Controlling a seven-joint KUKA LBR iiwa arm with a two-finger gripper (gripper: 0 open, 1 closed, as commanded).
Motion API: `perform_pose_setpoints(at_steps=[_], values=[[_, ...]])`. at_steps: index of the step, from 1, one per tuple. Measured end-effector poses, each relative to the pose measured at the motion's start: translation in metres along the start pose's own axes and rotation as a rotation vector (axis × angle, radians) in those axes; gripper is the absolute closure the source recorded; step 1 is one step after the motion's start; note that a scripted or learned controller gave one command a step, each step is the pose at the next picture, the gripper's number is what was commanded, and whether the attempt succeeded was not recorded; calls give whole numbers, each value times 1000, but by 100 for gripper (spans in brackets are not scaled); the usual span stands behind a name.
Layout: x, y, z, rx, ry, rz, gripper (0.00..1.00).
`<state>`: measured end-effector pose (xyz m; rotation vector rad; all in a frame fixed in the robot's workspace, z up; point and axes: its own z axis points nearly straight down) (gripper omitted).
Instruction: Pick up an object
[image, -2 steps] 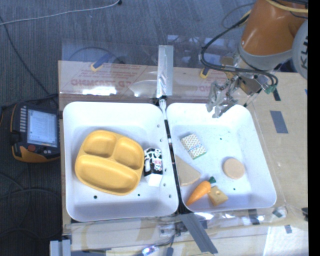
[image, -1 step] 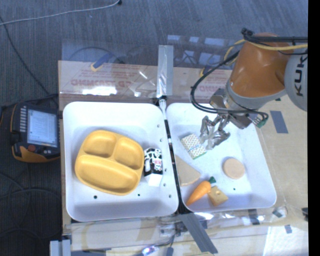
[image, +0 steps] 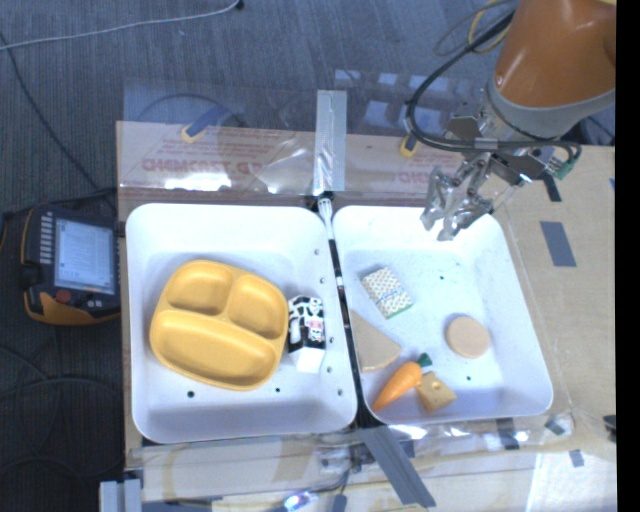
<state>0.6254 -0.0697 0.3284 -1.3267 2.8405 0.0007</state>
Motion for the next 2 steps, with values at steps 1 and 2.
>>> perform_pose_setpoints(at_steps=[1,2], values=[[20,-41,-44,-1,0,-257,100],[-14,-46,47,-3,0,-55,100]])
